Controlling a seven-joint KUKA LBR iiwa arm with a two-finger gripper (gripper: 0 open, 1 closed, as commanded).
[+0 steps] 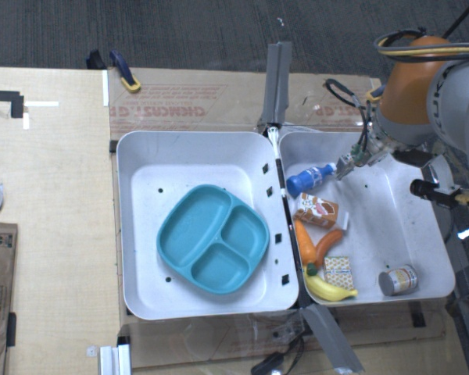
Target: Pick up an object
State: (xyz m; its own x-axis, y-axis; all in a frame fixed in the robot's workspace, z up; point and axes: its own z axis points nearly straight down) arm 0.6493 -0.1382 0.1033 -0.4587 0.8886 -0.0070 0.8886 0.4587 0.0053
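Bottle (309,178), blue with a white cap end, lies on its side at the far left of the right bin (406,209), and the gripper (349,162) sits just at its cap end. Whether the claw is open or closed, I cannot tell. A good grasp would centre on the bottle's body, across its width, clear of the orange packet (318,211) just nearer.
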